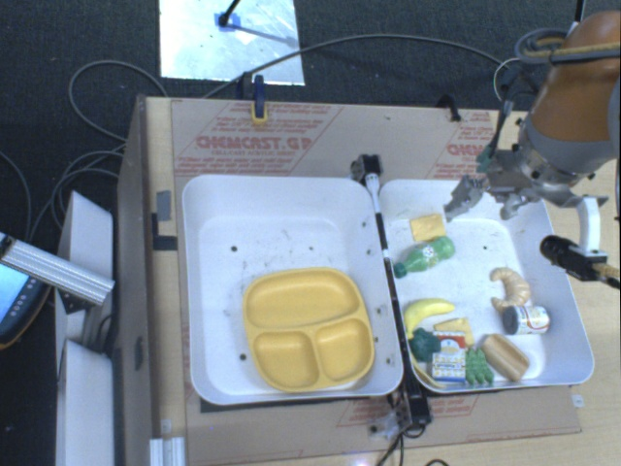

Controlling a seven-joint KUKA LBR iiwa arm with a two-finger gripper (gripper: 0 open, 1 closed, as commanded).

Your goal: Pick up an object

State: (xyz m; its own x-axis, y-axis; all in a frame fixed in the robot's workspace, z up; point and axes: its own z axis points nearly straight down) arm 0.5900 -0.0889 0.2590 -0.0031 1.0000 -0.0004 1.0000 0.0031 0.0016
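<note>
Two white bins: the left bin [209, 260] at nine o'clock and the right bin [563, 309] at three o'clock. In the left bin, one yellow divided tray [309, 328], with three compartments. In the right bin, nine small items: one yellow cheese slice [427, 227] at twelve o'clock; one green bottle [424, 256]; one croissant [510, 284]; one small can [526, 319] at three o'clock; one banana [427, 311]; one broccoli piece [423, 344]; one small printed carton [448, 357]; one green leafy piece [477, 367] at six o'clock; one hot dog bun [506, 356].
</note>
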